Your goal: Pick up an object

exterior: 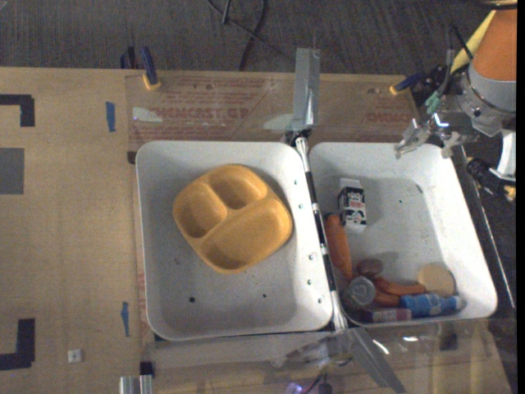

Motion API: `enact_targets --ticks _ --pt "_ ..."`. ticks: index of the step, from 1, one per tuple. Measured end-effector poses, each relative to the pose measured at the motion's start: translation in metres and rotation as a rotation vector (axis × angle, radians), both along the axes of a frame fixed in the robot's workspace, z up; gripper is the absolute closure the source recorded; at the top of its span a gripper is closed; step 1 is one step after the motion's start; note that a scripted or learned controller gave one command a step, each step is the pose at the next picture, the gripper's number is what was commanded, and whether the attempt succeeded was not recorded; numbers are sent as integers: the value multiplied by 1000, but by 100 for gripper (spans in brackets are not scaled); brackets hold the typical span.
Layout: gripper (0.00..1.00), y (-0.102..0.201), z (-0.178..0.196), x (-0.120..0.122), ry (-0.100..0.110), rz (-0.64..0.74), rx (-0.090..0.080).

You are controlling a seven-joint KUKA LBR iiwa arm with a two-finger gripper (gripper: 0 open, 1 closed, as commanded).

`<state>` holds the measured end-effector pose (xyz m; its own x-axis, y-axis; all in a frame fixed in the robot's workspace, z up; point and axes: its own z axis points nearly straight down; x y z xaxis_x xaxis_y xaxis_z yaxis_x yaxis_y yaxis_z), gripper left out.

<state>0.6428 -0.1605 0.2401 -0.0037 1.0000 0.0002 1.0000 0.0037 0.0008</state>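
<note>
**A:** Where was the pincer (pixel 422 135) at that moment?

**B:** Up at the far right corner of the right bin (pixel 472 245), hanging over its rim. The grey arm (pixel 492 72) with its orange band came in from the right edge above it.

**A:** Was it open, and did it have anything?

**B:** The metal fingers looked spread a little, but they were small and glinting, so I could not tell how wide. Nothing showed between them.

**A:** And the things to pick?

**B:** All in the right bin, well apart from the pincer. A small white carton (pixel 353 205) with a dark figure on it lay near the bin's middle, toward the left wall. A carrot (pixel 339 246) lay along that left wall just below it. At the near edge sat a cluster: a round grey can (pixel 360 291), a brownish disc (pixel 370 267) just above it, an orange sausage-like piece (pixel 400 287), a pale tan lump (pixel 437 279), and a blue bottle (pixel 431 305) lying on its side along the near wall.

**A:** The left bin?

**B:** The left bin (pixel 164 294) held a yellow divided plate (pixel 233 217) with three compartments, sitting toward the far half. Both bins rested on the tan counter (pixel 66 236), which had blue tape marks (pixel 110 115).
</note>
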Motion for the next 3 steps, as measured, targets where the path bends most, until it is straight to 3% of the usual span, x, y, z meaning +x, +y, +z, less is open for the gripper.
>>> enact_targets --ticks 1,2,3 --pt "0 2 -150 -74 1 -441 1" --pt "0 -28 -76 -14 0 -425 -1" --pt "0 -23 -144 -53 4 -627 0"
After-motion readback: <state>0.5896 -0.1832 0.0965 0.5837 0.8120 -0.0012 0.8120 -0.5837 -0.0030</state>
